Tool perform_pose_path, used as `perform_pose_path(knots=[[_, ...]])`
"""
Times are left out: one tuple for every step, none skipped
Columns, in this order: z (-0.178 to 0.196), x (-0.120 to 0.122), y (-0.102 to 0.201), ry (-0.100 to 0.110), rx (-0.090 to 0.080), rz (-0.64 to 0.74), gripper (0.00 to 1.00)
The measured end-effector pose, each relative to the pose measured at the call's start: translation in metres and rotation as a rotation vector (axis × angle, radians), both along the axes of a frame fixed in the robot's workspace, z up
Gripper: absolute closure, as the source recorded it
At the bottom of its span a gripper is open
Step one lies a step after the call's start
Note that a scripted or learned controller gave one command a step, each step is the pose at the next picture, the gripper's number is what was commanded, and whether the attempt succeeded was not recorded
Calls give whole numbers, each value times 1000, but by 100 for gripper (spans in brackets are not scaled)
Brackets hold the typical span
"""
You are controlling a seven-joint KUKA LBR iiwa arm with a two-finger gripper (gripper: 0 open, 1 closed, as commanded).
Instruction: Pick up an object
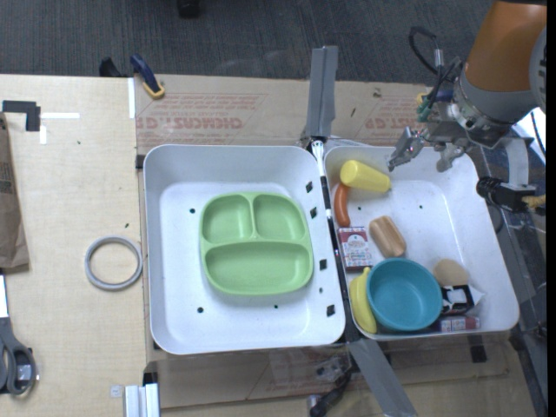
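My gripper (424, 154) hangs over the far edge of the right bin (452, 200), its two fingers spread apart with nothing between them. Just left of it and lower lies a yellow lemon-shaped toy (364, 176). Beside that is a red-orange sausage (341, 204). A bread roll (387, 235), a small red packet (355, 248), a blue bowl (404, 294), a banana (360, 302) under the bowl's left side, a tan egg-like ball (451, 273) and a flat black-and-white pack (459, 301) fill the near half of the bin.
The left bin (165, 259) holds a green divided plate (256, 242). A grey divider bar (321, 94) rises between the bins at the back. On the bench at left lie a tape ring (114, 261), a blue clamp (148, 76) and scissors (16, 367).
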State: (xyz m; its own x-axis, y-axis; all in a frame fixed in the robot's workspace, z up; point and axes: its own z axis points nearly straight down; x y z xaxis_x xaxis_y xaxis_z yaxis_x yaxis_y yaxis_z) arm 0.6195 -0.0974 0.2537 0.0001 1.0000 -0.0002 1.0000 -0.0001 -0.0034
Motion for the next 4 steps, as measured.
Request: perform_pose_path(knots=[[-21, 1, -28, 0, -1, 38, 0], [-164, 37, -22, 8, 1, 197, 0], [-163, -45, -28, -1, 1, 140, 0], [-166, 35, -31, 13, 2, 190, 0]])
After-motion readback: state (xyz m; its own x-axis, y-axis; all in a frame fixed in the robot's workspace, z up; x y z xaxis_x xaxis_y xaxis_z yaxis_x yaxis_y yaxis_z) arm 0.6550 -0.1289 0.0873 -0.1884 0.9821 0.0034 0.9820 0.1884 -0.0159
